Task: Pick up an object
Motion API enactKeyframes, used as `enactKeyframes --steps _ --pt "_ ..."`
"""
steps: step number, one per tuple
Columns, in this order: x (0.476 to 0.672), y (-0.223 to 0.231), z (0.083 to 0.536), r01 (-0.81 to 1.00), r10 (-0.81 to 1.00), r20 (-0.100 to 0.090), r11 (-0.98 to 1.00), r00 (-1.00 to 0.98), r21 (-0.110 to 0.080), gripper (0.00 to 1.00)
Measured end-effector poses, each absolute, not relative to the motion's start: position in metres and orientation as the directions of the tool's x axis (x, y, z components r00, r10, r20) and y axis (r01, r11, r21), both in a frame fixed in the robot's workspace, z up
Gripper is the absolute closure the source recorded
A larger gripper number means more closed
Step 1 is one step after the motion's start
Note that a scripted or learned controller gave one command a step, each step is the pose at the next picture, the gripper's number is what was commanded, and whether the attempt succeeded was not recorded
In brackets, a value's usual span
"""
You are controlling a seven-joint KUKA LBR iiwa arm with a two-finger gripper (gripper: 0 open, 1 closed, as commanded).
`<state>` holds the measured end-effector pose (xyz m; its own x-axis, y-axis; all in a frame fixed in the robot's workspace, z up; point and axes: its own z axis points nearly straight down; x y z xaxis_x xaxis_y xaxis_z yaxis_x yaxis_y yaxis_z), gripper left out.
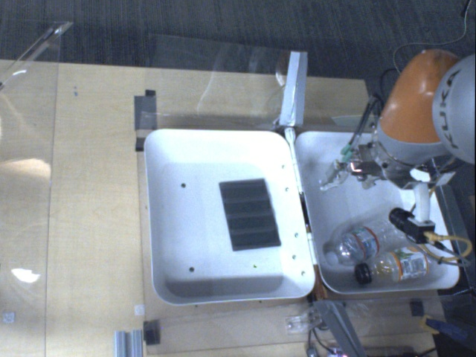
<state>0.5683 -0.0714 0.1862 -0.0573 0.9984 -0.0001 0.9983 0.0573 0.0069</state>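
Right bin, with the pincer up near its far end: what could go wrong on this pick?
1. The two clear bottles lie touching at the near end of the right bin; closing on one could nudge or drag the other.
2. They are round and on their sides, so a grasp might slip or roll them.
3. The pincer sits well away from them.

even overhead light, soft focus throughout, glare on the white bins [160, 199], faint shadows.

Grey arm [435, 117] from right, claw [338, 171] low.
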Motion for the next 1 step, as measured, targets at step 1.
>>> enactKeyframes --steps 1 --pt "0.5373 -0.1199 0.1533 0.982 0.982 -0.001 0.188 -0.188 0.004 0.0"
